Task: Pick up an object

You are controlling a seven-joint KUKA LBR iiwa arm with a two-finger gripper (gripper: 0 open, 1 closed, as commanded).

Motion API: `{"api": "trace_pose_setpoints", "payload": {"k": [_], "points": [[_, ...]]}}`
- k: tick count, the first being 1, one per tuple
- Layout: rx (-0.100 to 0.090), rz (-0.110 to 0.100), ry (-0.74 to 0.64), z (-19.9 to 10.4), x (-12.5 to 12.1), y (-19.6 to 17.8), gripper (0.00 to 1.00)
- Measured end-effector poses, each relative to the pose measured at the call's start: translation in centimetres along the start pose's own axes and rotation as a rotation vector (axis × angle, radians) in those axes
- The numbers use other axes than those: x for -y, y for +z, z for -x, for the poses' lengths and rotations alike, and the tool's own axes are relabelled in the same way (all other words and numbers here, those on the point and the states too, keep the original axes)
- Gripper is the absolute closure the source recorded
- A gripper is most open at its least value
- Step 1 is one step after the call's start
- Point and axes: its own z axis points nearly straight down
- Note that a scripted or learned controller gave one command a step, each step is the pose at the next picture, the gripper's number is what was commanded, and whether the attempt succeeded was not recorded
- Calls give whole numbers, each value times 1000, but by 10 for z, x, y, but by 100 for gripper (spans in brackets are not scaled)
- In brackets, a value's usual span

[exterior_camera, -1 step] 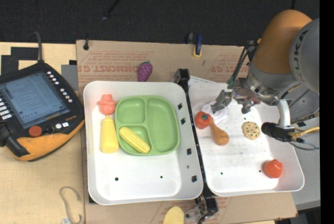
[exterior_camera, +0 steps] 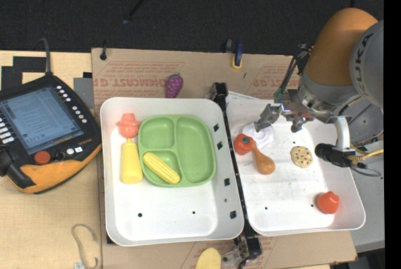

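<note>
Dark cloth backs the bench (exterior_camera: 50, 224), on which a cardboard sheet carries two white bins; take the green tray (exterior_camera: 188, 155) in the left bin (exterior_camera: 163, 224) as your landmark.

Far left of the tray, a control pendant (exterior_camera: 44, 130) lies on the bench. Touching the tray's left edge are a pink toy (exterior_camera: 128, 125) and, just below it, a yellow bottle (exterior_camera: 130, 162). A corn cob (exterior_camera: 161, 167) rests in the tray's lower-left compartment. Above the tray, beyond the bin wall, sits a purple grape toy (exterior_camera: 174, 84).

Right of the tray, across the divider, the right bin (exterior_camera: 294, 217) holds the candidates: a red-orange pepper (exterior_camera: 243, 144) nearest the tray, a brown drumstick (exterior_camera: 264, 163) just beside it, a white crumpled item (exterior_camera: 259, 134) above those two, a cookie (exterior_camera: 302, 157) farther right, and a red tomato-like toy (exterior_camera: 327, 202) farthest right and lowest.

You will see the pincer (exterior_camera: 283, 116) hanging over the upper part of the right bin, its two fingers spread apart with nothing between them; the left finger reaches toward the white item.

Judged step: approach, before any grasp. Your next move likely calls for choosing one object, centring the fingers on it, descending and closing. The pepper, drumstick and white item crowd together, so a clean grip there may be harder than on the cookie.
</note>
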Motion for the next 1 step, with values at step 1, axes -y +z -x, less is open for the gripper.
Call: {"api": "trace_pose_setpoints", "payload": {"k": [1], "points": [[-1, -7, -1, -8, 8, 60, 0]]}}
